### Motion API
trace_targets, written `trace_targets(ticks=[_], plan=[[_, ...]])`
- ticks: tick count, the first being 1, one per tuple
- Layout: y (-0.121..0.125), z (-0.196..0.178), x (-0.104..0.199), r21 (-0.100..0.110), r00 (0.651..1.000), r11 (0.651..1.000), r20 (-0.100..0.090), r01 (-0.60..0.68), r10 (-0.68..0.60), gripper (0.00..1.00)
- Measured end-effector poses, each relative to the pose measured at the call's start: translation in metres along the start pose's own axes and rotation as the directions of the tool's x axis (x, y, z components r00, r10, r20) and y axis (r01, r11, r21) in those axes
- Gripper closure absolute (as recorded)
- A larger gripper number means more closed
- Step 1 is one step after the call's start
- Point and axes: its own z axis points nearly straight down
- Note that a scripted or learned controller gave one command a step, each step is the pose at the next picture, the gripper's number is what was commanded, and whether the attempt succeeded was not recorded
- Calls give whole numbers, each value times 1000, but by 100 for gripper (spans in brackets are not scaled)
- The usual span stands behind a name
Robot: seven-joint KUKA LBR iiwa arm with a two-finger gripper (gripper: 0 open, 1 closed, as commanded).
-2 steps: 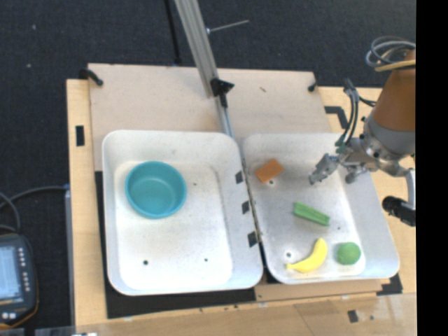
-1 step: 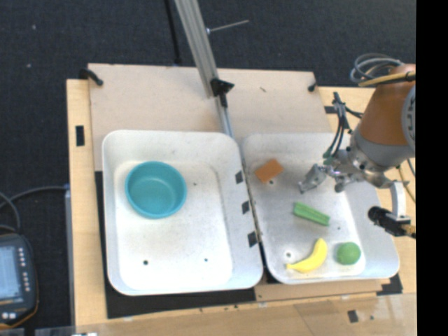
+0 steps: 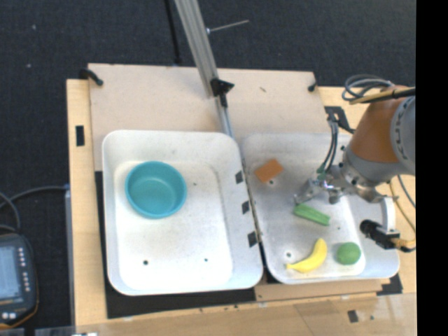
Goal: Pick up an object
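My gripper [image 3: 319, 193] hangs over the middle of the right bin [image 3: 294, 149], its fingers spread open with nothing between them. Just below it in the view lies a green stick-shaped block [image 3: 311, 213], close to the fingertips but apart from them. An orange block [image 3: 267, 171] sits to the gripper's upper left. Near the bin's front edge a yellow banana [image 3: 309, 257] lies next to a green ball [image 3: 348, 253].
A teal bowl [image 3: 156, 189] stands in the left bin [image 3: 210, 257] toward its left side. A slanted metal pole [image 3: 201, 44] rises behind the bins, ending at the wall between them. The arm's grey and orange wrist [image 3: 378, 138] overhangs the right bin's right side.
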Motion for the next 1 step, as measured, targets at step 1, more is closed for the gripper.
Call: trace_targets(ticks=[1], plan=[[2,-14,-1,-7,1000,1000,0,-4,4,100]])
